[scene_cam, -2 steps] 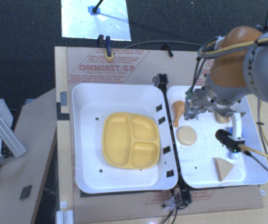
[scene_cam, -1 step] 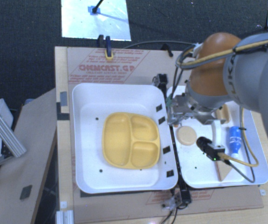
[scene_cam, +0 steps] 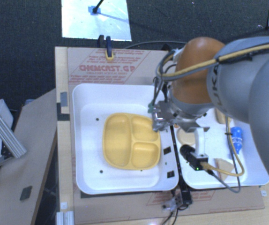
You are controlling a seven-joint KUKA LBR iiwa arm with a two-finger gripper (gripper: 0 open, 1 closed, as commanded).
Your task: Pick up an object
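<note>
The yellow divided plate [scene_cam: 131,141] sits flat in the left bin [scene_cam: 85,125], not lifted yet. The gripper [scene_cam: 159,120] hovers at its right edge; can't tell its state, so the pick's still undone.

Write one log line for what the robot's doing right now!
arm: over the seam between bins | yellow divided plate: lying in left bin | blue object: right bin

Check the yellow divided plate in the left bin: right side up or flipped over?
Right side up. The yellow divided plate lies flat in the left bin with its three hollow compartments facing the camera, raised rims and dividers showing.
</note>
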